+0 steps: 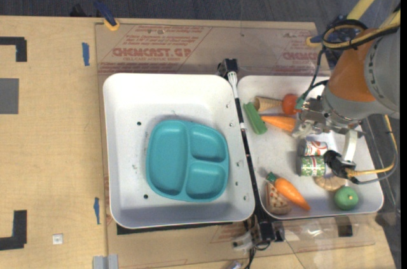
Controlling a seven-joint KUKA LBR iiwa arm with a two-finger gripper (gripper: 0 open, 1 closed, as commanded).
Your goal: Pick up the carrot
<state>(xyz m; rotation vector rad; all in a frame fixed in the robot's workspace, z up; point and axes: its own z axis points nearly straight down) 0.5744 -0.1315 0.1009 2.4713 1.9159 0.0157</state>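
In the right bin (372,198), an orange carrot (278,123) with a green top (254,117) lies near the divider, pointing right. A second carrot (291,193), with a small green top, lies at the front of the same bin. My gripper (301,126) hangs low over the right end of the upper carrot, at or very close to its tip. The grey wrist and orange band rise behind it to the right. The wrist hides how the gripper meets the carrot.
Around the gripper lie a green and white can (313,158), a tan cone-shaped item (268,102), a small orange ball (289,102), a green apple (346,198) and a speckled red piece (276,201). A teal divided plate (187,160) sits in the left bin (121,134).
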